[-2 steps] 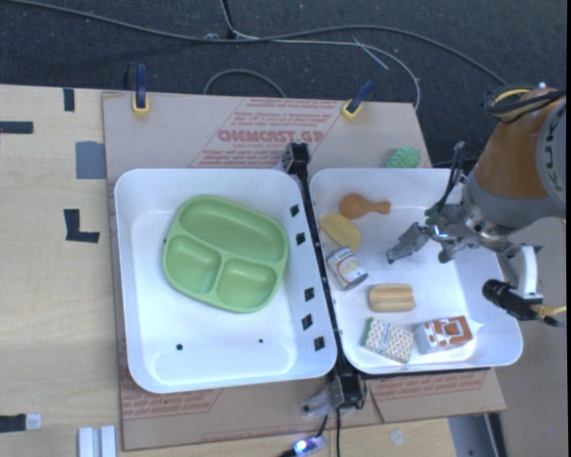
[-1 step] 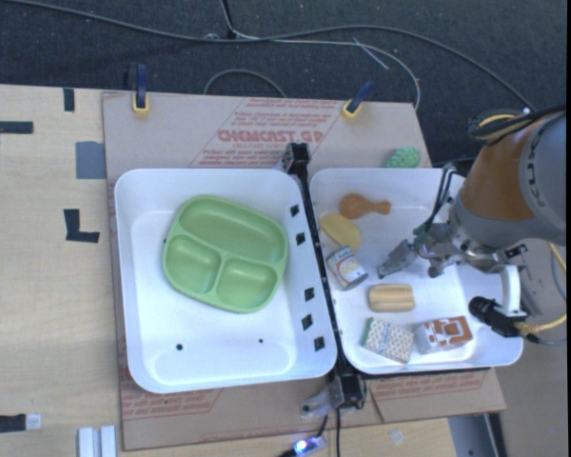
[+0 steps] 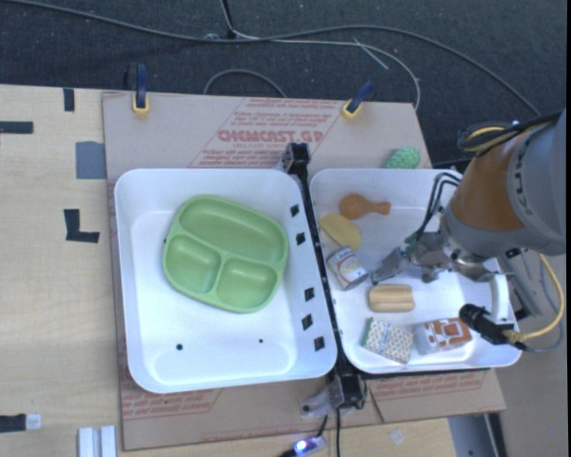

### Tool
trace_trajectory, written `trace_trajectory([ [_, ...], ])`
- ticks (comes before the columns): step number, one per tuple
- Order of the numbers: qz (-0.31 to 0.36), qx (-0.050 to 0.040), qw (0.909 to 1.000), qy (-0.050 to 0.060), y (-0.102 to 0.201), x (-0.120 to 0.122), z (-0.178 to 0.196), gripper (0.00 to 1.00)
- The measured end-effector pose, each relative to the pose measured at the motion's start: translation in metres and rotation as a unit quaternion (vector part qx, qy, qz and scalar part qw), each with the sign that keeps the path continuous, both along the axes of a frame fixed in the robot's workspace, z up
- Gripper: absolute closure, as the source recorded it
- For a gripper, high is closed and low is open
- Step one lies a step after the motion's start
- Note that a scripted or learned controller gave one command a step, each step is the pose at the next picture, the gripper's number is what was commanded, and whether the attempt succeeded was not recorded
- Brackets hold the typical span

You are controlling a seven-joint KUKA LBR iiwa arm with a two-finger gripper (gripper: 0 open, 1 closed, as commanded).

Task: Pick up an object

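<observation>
Over on the left sits the left bin, and a green plate with three dips lies flat inside it. The plate is in the upper middle part of that bin. Two tiny dark dots show on the white floor below the plate.

Next comes the black divider between the two bins. It makes a good landmark.

Just right of the divider, in the right bin, is a pale yellow piece. Above and right of that is an orange-brown thing like a small drumstick. Lower down, close to the divider, lies a small packet with a label too blurry to read. Further right of the divider is a tan bun-shaped block. Below it are a checked packet and a small orange and white box, side by side near the bin's front wall.

The gripper reaches in well right of the divider, just above the tan block and near the small packet. It is dark and hard to make out, so I cannot tell how its tips are set. Nothing can be seen between them.

A fuzzy green ball sits outside the bin, on the brown board, up and right of the divider's top. The arm is cut off at the right side.
</observation>
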State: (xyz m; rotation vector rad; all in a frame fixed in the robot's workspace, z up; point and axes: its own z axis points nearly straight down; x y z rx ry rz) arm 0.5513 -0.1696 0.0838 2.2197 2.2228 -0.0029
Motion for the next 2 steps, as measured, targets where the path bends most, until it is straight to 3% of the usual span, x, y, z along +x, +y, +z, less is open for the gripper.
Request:
trace_trajectory([
  [1, 0.000, -0.0010, 1.0000, -0.001, -0.001, 0.001, 0.012, 1.00],
  [2, 0.000, 0.0005, 1.0000, -0.002, 0.003, -0.002, 0.074, 1.00],
])
